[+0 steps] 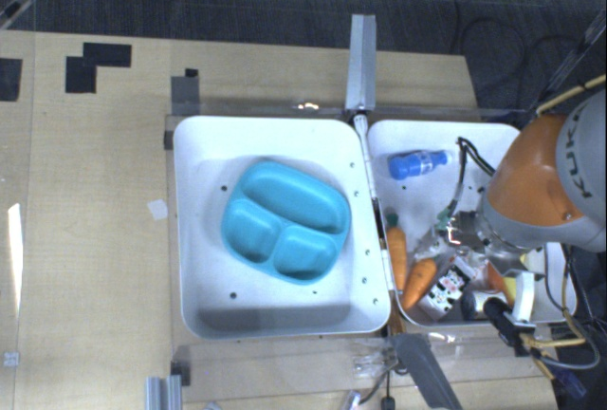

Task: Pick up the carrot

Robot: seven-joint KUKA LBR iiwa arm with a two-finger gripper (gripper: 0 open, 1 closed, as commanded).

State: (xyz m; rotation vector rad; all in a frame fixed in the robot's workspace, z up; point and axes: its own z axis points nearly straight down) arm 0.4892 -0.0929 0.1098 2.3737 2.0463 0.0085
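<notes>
The carrot [396, 256] lies lengthwise against the left wall of the right bin [493, 135], near its front. A second orange, carrot-like piece [420, 281] slants just to its right. My gripper [450, 277] is low in the front of the right bin, right beside that slanted piece, under the grey wrist and the orange band [529, 176]. The wrist and cables hide the gripper's tip, so contact with the orange piece cannot be judged.
A blue bottle [415, 163] lies at the back of the right bin. Small mixed items [520, 296] crowd its front right corner. The left bin [194, 237] holds a blue divided plate [285, 220]. A metal post [361, 62] stands behind the divider.
</notes>
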